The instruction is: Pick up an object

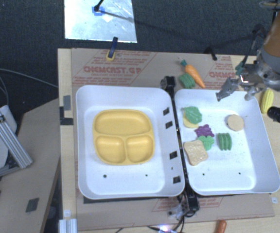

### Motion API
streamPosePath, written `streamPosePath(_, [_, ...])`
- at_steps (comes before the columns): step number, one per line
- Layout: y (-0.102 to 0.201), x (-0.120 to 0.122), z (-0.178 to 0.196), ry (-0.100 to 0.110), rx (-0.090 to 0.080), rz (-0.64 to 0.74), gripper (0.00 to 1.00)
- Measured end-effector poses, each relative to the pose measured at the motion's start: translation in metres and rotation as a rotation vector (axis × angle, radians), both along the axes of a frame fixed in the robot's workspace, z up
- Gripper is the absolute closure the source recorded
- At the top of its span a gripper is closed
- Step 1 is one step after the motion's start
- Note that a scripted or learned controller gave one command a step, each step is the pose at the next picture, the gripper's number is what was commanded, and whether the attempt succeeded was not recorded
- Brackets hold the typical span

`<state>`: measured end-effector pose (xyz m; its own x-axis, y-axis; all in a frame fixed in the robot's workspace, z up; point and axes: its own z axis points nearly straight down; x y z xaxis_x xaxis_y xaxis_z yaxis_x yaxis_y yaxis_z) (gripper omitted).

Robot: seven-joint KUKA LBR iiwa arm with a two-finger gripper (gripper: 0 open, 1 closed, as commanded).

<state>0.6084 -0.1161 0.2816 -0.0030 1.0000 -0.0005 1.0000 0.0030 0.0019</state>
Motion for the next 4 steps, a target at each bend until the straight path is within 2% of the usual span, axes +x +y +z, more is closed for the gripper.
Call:
streamPosePath(1, [-0.033, 0.028, -0.079, 0.002, -0.001, -0.003, 0.00])
streamPosePath(2, [-0.061, -0.036, -0.159, 0.011, 0.002, -0.007, 0.00])
streamPosePath(3, [-0.093, -0.112, -0.200, 0.008, 0.002, -0.008, 0.00])
streamPosePath(4, [-0.091, -0.122, -0.150, -0.002, -0.001, -0.003, 0.00])
